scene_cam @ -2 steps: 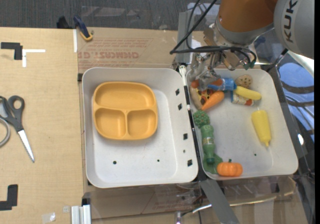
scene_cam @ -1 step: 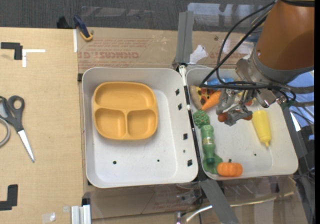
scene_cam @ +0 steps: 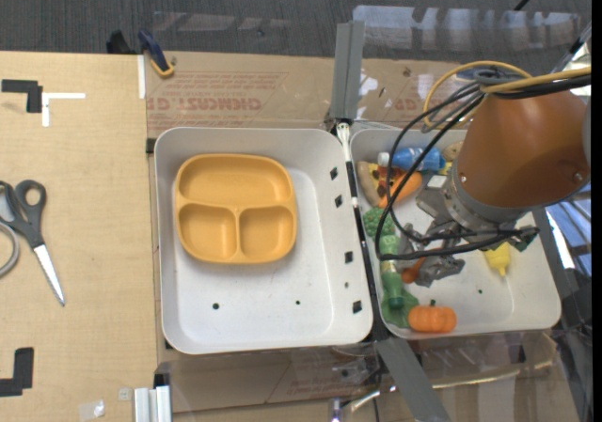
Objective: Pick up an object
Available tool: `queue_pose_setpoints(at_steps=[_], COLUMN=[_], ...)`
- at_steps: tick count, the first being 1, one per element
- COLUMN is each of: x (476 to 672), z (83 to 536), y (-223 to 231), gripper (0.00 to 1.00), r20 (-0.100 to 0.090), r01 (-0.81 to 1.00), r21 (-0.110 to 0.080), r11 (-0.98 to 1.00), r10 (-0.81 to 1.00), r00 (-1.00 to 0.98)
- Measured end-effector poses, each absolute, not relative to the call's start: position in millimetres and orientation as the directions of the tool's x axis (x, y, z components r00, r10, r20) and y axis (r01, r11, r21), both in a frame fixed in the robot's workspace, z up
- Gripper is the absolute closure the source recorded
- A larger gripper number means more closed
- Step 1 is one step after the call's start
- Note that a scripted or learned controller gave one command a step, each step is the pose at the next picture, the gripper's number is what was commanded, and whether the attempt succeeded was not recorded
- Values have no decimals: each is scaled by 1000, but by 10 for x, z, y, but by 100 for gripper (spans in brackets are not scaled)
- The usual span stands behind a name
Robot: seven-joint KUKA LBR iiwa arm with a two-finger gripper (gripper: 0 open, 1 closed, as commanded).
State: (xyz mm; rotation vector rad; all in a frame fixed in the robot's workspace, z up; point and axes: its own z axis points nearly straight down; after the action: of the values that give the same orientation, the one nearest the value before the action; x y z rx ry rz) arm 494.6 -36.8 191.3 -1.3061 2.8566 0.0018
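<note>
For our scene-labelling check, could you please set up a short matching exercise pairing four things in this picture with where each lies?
Things:
1. divided yellow plate
2. scissors
3. orange pumpkin-like toy
4. blue clip

Places:
A. near front edge of the right bin
B. on the wooden bench top, left of both bins
C. in the left bin
D. behind the left bin, at the cardboard's far left corner

Pairs: 1-C, 2-B, 3-A, 4-D

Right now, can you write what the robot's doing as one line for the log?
arm: over right bin | gripper: low among toys | plate: left bin | pumpkin: front edge
</note>
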Motion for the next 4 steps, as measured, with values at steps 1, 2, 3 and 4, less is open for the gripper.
queue_pose_setpoints(at_steps=[1, 2, 3, 4], x=[5478, 5510, 5896, 6002], z=[1919, 2716, 2534, 2113], y=[233, -404, -23, 263], gripper=[100, 100, 100, 100], r20=[-4, -4, -5, -4], r01=[-865, -955, -944, -947], r21=[-1, -1, -1, 0], r11=[502, 295, 330, 322], r10=[-865, -955, -944, -947], r00=[-502, -295, -330, -322])
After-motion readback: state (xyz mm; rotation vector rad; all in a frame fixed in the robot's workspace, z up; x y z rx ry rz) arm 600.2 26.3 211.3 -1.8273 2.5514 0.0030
